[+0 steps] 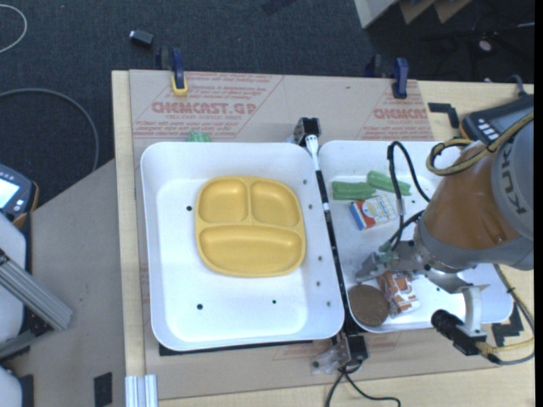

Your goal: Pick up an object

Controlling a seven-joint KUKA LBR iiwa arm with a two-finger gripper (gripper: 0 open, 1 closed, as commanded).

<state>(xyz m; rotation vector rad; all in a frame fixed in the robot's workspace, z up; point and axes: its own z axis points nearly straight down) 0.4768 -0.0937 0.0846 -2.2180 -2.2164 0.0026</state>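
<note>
Zero objects lifted: we judge the pick not yet done.
Gripper (pixel 392 270): low in right bin (pixel 501 312), grip state we cannot tell.
Candidates: brown disc (pixel 367 304) and red-white packet (pixel 402 293) just beside it, both resting in bin.
Left: grasp, lift.

Even overhead light, soft shadows, slightly blurry

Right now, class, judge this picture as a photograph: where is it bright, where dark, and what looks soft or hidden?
In the camera view, light is even and bright on the white bins, without harsh glare; the yellow divided plate is crisp; the dark floor is dim; the gripper looks soft, its fingers hidden under the arm, which covers part of the right bin.
</note>
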